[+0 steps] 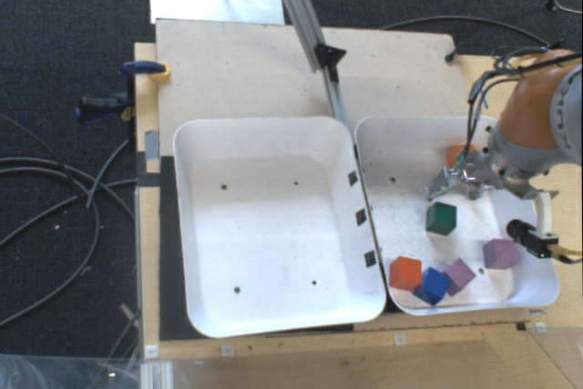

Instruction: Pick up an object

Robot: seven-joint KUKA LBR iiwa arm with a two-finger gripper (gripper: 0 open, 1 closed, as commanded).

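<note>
Beneath the end effector (448, 188): pale wooden worktop (301, 73) bearing two shallow white bins side by side, dark carpet all around with black cables (55, 187) trailing far off to the left. Left bin (273, 223) well away from the end effector, beyond the shared rim; right bin (401, 150) directly under it. Blue clamp (137, 68) at the worktop's far left edge. Grey slanted pole (301, 5) crossing the upper worktop and ending near the seam between the bins.

End effector low over the right bin's floor, metal fingers (439, 189) spread apart and pointing left, nothing between them. Green cube (441, 219) just below the fingertips, close but apart from them, resting on the bin floor. Orange block (457, 156) just above and behind the fingers, partly hidden by the wrist. Purple cube (500, 253) further down and to the right, near a black fitting on the arm. Lower still, along the bin's near wall: orange cube (405, 272), blue cube (433, 285) and a lighter purple cube (460, 274), clustered and touching or nearly so, well apart from the end effector.

Grey arm with orange band (533, 105) entering from the right, cables looped above the wrist, overhanging the bin's right side.
</note>
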